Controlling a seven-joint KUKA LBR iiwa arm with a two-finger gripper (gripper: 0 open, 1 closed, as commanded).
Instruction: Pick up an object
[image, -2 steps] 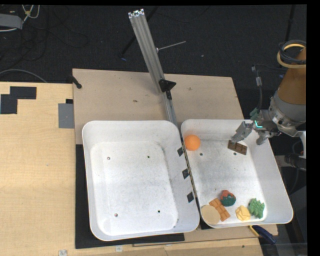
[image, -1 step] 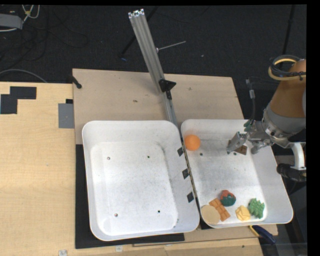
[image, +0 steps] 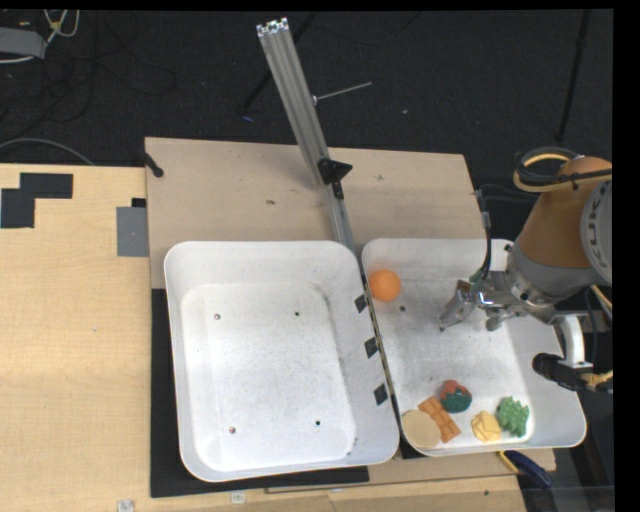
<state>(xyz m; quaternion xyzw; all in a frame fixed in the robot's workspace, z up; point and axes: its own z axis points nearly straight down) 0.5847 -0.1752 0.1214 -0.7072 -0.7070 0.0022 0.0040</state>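
The gripper (image: 470, 312) hung low over the middle of the right bin (image: 545, 435), its fingers spread apart with nothing between them. To its left an orange ball (image: 384, 285) sat against the bin's left wall, well apart from the fingers. Down at the near edge lay a cluster: a tan disc (image: 421, 430), an orange piece (image: 439, 416), a dark green and red toy (image: 456, 396), a yellow piece (image: 486, 427) and a green leafy piece (image: 513, 413). The left bin (image: 185, 270) stood alongside.
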